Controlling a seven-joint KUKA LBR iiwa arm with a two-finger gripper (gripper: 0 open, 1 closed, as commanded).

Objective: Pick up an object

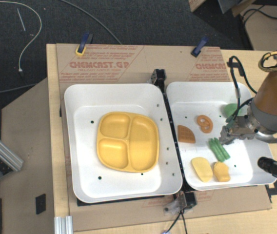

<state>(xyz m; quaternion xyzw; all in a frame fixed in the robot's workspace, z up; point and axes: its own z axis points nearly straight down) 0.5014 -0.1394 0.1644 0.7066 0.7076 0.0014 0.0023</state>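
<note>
The right bin (197,92) holds several small food toys. An orange ring (205,123) lies near its middle, and a brown wedge (186,134) sits to the ring's left. A green ridged stick (219,149) lies slantwise, with a pale yellow piece (202,169) and a darker yellow block (221,172) in front of it. Another green item (230,109) peeks out behind the arm. My gripper (228,134) hangs low over the right bin, right at the upper end of the green stick and to the right of the orange ring. Nothing shows between its tips.
In the left bin (75,130) lies a yellow three-compartment plate (128,141). The grey and orange arm (274,99) covers the right bin's far right side. Black cables (236,74) run along the arm. Blue clamps (83,44) hold the cardboard at the back.
</note>
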